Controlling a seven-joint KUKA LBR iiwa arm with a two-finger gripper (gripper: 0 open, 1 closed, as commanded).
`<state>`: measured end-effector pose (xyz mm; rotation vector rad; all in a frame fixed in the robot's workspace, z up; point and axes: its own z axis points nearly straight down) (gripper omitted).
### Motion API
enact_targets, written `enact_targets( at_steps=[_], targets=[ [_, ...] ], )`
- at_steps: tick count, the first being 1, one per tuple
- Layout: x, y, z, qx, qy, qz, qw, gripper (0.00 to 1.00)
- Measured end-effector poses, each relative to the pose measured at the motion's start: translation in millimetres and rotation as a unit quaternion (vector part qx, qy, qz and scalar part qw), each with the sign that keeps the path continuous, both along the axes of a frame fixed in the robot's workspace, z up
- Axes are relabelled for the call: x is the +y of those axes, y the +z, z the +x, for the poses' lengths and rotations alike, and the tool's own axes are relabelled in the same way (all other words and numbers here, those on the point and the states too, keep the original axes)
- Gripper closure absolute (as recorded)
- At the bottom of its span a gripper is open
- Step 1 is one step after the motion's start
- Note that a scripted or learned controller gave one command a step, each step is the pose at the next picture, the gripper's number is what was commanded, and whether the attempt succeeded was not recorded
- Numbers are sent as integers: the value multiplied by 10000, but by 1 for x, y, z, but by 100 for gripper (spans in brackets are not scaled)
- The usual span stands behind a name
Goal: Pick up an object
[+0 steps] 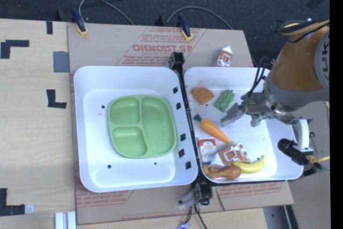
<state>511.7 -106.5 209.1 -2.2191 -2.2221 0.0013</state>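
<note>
Orange and tapered, the toy carrot point(215, 129) lay near the middle of the right bin point(278, 173), pointing from upper left down to lower right, just beside the gripper point(241, 113). The task named no particular object, so I judged the carrot the likeliest target, being the nearest loose thing to the tool. It looked like hollow moulded plastic: light, stiff and smooth, apt to roll or squirt out of a pinch. The thick middle, taken across its width, seemed the safest hold; the thin tip would slip.

The fingers point(231, 115) hung spread apart above the bin floor, with nothing between them, the grey arm point(300, 75) reaching in from the right.

Other candidates lay around. A green bean-like piece point(224, 99) and a tan waffle-shaped piece point(202, 95) sat toward the bin's upper left, both probably light and rigid; the flat waffle would be hard to get under. Along the lower edge a yellow banana point(253, 165), a brown piece point(224, 171) and two small red-and-white cartons point(231, 154) crowded together, touching or nearly so, making a clean grasp there doubtful. Another small carton point(225, 56) stood outside the bins on the cardboard point(161, 45).

The left bin point(91, 88) held a green divided plate point(142, 126).

Red print on the cardboard read roughly "CHEMCAST GP"; the smaller line below it was too fine to make out. The carton labels were too small to read. The surface point(27, 115) was pale wood with black marks.
</note>
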Motion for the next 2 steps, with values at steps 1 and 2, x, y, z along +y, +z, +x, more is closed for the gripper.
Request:
enact_targets(
  at_steps=[1, 2],
  targets=[
    [9, -71, 28, 7, -3, 4, 10000, 0],
    [2, -123, 43, -10, -2, -1, 10000, 0]
  ],
)
